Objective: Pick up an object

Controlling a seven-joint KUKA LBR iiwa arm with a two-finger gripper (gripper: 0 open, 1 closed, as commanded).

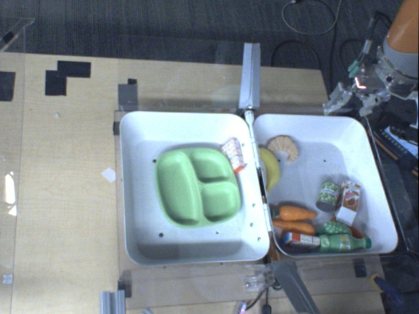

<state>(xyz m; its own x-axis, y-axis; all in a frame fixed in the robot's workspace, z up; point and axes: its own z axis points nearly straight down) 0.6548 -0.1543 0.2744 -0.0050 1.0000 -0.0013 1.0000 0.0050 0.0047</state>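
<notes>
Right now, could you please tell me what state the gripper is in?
Gripper: cannot be told whether open or closed; it sits above the far right corner of the right bin, with nothing visibly held.

A pale wooden bench (65,195) fills the left and centre of the frame, with black patches (65,74) at its upper left. Dark grey carpet (163,12) runs along the top, where a black cable (314,15) loops at upper right. A metal strut (250,77) stands at upper centre.

Wooden bench (59,195), black cables (314,18), possibly tape patches (65,74) at left
</notes>
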